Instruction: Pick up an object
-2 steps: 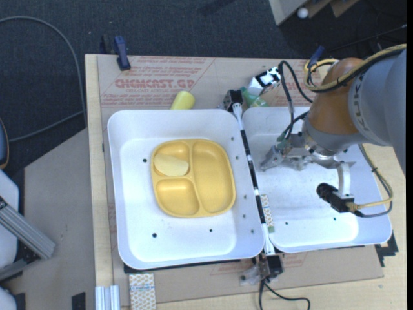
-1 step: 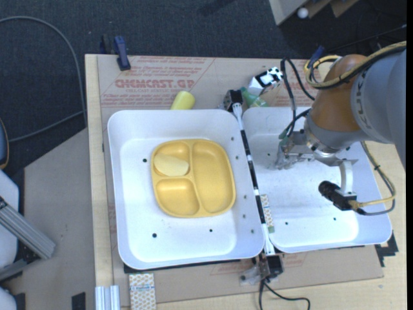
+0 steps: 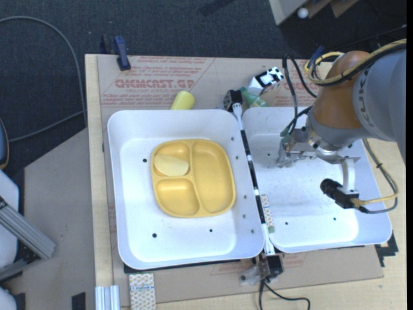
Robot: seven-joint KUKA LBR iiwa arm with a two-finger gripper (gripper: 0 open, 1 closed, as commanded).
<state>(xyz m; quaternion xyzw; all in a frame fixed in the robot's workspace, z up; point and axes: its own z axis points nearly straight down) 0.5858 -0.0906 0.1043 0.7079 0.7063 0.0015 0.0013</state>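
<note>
A yellow divided plate (image 3: pixel 193 177) lies in the middle of the left bin (image 3: pixel 129 225). A paler yellow oval piece (image 3: pixel 171 166) rests in the plate's upper left compartment. My gripper (image 3: pixel 288 154) hangs low over the upper left part of the right bin (image 3: pixel 310 234), close to the wall between the bins. The grey arm with its orange band (image 3: pixel 339 105) rises from it to the right. Nothing is visible in the gripper.
A yellow cylinder (image 3: pixel 183 100) lies on the bench behind the left bin. Small black-and-white and green items (image 3: pixel 263 84) sit behind the bins' shared corner. A black piece on a yellow cable (image 3: pixel 339 193) hangs over the right bin's right side.
</note>
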